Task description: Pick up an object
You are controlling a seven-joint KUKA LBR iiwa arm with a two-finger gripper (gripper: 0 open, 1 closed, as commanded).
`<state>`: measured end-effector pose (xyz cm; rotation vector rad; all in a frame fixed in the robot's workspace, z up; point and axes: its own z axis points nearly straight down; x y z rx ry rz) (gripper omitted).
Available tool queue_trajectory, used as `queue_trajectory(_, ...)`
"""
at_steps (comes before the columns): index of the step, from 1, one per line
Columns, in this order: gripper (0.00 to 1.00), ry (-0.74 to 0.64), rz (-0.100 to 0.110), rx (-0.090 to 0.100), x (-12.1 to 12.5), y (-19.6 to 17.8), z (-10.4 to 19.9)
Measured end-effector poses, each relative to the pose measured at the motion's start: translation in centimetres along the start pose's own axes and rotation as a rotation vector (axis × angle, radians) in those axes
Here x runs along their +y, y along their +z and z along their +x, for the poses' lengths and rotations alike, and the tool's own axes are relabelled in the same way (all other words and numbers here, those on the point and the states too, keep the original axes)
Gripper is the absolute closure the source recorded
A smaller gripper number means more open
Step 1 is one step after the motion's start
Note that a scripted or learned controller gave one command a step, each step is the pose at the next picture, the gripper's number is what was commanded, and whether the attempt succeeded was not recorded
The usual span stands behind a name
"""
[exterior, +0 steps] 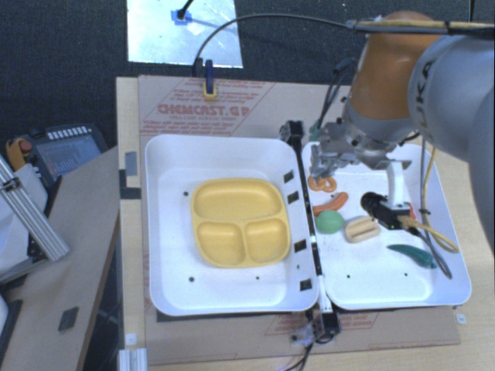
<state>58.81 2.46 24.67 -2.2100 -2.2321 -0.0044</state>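
Fingers [323,170] hang just above the orange ring [321,183] in the right bin [456,284]; whether they're parted, I cannot tell.

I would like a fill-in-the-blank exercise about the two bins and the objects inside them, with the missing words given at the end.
1. The yellow tray lies in the ____ bin.
2. The yellow tray has ____ compartments.
3. The round ball in the right bin is ____ in colour.
4. The gripper hangs over the ____ bin.

Missing words: left; three; green; right
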Motion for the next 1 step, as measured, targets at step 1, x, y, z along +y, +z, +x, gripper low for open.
queue_trajectory(1,1.00,0.000,0.000,0.000,0.78,1.79,5.59)
